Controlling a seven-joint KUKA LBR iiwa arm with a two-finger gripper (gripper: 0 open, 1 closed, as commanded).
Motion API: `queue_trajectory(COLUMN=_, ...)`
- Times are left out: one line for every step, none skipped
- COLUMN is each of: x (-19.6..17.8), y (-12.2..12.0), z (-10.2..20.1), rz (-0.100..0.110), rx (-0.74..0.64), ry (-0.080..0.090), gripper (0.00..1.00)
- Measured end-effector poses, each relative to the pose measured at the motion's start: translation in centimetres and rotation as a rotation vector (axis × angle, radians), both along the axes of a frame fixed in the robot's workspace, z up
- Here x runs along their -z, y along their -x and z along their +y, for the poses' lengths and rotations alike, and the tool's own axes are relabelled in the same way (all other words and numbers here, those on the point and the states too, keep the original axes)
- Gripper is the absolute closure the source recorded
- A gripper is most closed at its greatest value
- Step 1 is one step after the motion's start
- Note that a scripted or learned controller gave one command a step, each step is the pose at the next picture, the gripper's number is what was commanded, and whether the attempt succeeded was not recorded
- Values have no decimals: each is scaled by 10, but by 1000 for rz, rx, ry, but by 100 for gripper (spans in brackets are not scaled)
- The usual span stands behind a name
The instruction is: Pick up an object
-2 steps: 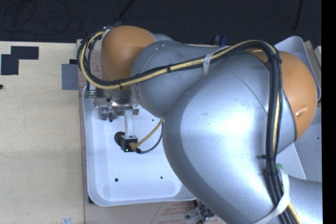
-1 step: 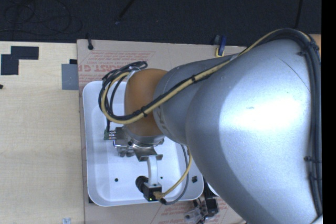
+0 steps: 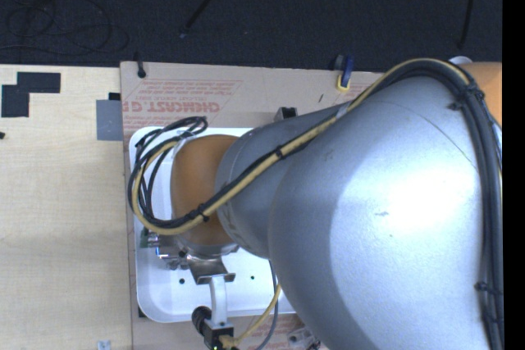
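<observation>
My grey arm, with its orange band [image 3: 197,176], reaches from the right over the left white bin [image 3: 156,303] and hides most of both bins. The gripper [image 3: 195,262] hangs low over the front part of that bin, pointing down under the wrist. Its tips are hidden by the wrist and the metal flange. The strip of bin floor that shows at the left and front is bare white. Black cables [image 3: 156,152] loop from the wrist over the bin's back left corner.
The bins rest on a cardboard sheet with red lettering [image 3: 176,98]. Pale wooden bench top [image 3: 57,217] lies to the left. A blue and yellow clamp [image 3: 343,71] holds the cardboard's far edge. Dark cloth lies behind.
</observation>
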State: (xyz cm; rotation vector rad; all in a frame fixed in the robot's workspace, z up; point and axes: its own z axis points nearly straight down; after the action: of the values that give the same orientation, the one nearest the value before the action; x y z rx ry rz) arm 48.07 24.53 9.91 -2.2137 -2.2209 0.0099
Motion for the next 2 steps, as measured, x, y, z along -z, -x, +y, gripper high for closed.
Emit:
queue_trajectory(x=-131, y=-44, z=-30, rz=-19, rx=6, ry=-3, gripper=100)
queue_trajectory(x=-123, y=-69, z=-1, rz=-6, rx=1, ry=0, gripper=100)
